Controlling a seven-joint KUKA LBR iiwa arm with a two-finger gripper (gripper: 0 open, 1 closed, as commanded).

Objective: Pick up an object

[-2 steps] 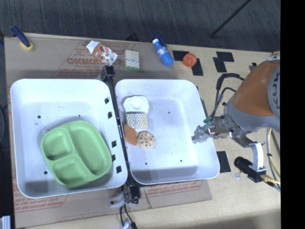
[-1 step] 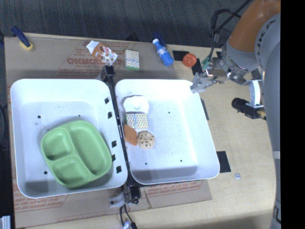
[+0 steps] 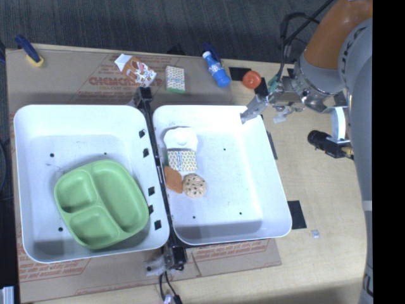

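Seen from above, two shallow white bins sit side by side on a cardboard-covered bench. I am the grey arm with the orange band, reaching in from the right. My gripper (image 3: 251, 110) hangs over the back right corner of the right bin (image 3: 253, 189), with nothing between its fingers; I cannot tell whether my jaws are open or closed.

The objects I could pick lie together along the right bin's left side: a white patterned carton (image 3: 181, 149), just in front of it an orange piece (image 3: 172, 178), and beside that a round cookie (image 3: 194, 185).

The left bin (image 3: 38, 138) holds a green divided tray (image 3: 101, 202). Behind the bins, on the cardboard, lie a blue bottle (image 3: 216, 69), a small orange ball (image 3: 252, 78), a small square packet (image 3: 174, 78) and a snack wrapper (image 3: 136, 70).
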